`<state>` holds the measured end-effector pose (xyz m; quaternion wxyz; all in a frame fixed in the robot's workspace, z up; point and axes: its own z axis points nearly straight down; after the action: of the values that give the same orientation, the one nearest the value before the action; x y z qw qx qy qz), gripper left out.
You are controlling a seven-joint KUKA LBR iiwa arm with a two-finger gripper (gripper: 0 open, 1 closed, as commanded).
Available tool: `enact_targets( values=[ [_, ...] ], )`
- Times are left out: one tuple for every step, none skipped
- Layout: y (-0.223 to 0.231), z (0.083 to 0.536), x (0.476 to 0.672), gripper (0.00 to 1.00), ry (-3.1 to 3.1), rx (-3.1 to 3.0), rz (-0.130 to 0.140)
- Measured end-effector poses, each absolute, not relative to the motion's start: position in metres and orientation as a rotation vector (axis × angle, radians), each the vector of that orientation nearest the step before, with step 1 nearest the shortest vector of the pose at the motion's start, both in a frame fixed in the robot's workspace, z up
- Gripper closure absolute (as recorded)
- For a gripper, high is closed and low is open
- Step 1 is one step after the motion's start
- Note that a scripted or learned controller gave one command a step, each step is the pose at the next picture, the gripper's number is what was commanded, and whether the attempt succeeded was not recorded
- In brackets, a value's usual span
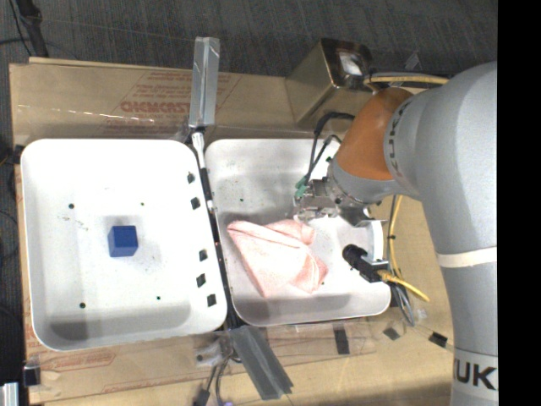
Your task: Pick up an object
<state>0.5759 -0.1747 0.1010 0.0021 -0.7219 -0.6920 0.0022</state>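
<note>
Landmark: the metal divider (205, 227) that runs between the two white bins; every place below is given from it.
Left bin (51, 167): lies on the left side of the divider, its right wall against it.
Right bin (254, 163): lies on the right side of the divider, its left wall against it.
Blue cube (123, 240): sits on the floor of the left bin, well to the left of the divider, about midway along its length, apart from every wall.
Pink cloth (275, 256): lies crumpled on the floor of the right bin, just right of the divider, spread along the nearer half of that bin.
Arm (423, 142): reaches in from the far side of the right bin, its orange band (368, 146) above that bin's right part.
Gripper (314, 208): hangs low in the right bin, right of the divider, at the upper right corner of the pink cloth and seeming to touch it there.
Fingers: hidden under the wrist and blurred against the cloth, so I cannot tell how far apart they stand or whether anything lies between them.
Cardboard (101, 91): lies flat under both bins, showing beyond the far end of the divider.
</note>
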Motion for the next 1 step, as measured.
enact_targets(
  values=[
    [-0.0462,0.1922,0.5838,1.00,-2.137,-2.300,0.003]
  ],
)
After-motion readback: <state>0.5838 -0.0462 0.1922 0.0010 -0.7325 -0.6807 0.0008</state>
